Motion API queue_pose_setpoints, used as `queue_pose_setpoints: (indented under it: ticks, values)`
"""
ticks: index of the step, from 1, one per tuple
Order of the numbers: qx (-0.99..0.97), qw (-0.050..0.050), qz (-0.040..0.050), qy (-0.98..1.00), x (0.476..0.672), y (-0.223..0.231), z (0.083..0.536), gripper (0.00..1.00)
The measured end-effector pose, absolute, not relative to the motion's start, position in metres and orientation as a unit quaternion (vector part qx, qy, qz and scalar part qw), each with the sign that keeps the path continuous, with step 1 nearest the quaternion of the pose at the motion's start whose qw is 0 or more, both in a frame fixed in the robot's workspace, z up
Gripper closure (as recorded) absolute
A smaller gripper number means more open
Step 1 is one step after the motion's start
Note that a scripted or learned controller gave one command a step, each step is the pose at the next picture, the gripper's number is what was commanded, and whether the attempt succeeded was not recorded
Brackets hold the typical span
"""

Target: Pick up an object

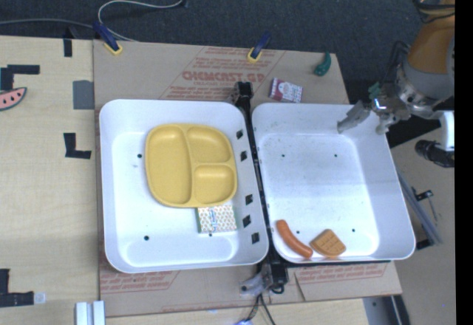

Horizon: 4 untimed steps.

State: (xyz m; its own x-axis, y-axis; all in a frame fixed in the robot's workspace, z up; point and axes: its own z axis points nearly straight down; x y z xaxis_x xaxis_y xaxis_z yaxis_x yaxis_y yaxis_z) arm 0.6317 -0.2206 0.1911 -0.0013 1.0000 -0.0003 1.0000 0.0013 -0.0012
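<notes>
Two white bins are sitting side by side on the table (pixel 44 168), and I am hanging my pincer (pixel 355 118) over the far right corner of the right bin (pixel 384 183), up by its rim. My arm (pixel 429 57) is reaching in from the right, so the pincer is slanting down and leftward toward the bin's floor. I cannot tell whether it is apart or together; it is reading as one grey blur at this angle, and I am seeing nothing between its tips.

The things I could be picking are lying well apart from me. In the right bin, an orange-red toy sausage (pixel 293 240) and a tan waffle-like piece (pixel 328 244) are resting just beside each other against the near wall, probably because the floor is sloping up to the rim there and stopping them. In the left bin (pixel 118 168), a yellow divided plate (pixel 191 165) is lying flat in the middle, with a small printed packet (pixel 216 219) touching its near edge.

I am judging the sausage or the waffle piece to be my likeliest target, since both are sharing the bin I am hovering over. Reaching them is calling for a move toward the near wall, then a descent; the closeness of the wall may be crowding my approach.
</notes>
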Motion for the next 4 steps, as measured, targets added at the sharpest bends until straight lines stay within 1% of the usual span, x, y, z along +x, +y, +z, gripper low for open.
queue_pose_setpoints:
  ticks: [1,2,3,4]
  values:
    - [-0.707,0.001,0.001,-0.707,0.53,-0.211,0.163,0.0]
    - [-0.707,0.002,0.0004,-0.707,0.483,-0.188,0.118,0.0]
    - [-0.706,0.001,-0.0001,-0.708,0.484,-0.128,0.13,0.0]
    - [-0.707,0.001,0.0004,-0.707,0.483,-0.099,0.116,0.0]
